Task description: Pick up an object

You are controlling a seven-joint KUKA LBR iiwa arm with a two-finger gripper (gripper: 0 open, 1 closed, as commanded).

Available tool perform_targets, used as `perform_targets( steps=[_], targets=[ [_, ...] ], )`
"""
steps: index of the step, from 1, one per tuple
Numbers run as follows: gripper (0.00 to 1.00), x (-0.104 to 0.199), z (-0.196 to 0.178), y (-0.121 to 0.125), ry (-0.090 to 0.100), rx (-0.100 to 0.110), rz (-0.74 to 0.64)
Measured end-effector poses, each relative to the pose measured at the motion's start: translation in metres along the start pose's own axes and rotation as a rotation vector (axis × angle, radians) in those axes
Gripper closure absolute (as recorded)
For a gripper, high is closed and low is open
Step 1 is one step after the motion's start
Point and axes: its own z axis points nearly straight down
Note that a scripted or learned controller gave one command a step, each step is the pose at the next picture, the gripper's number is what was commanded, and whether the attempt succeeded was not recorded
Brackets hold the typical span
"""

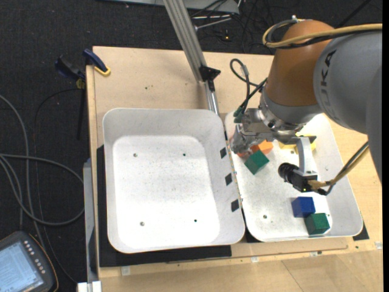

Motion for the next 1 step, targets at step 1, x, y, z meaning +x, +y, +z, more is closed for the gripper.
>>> perform_targets(
  steps=[1],
  targets=[
    [1.0,0.0535,-0.0078,-0.0012,0.0,-0.003,0.0]
  ],
)
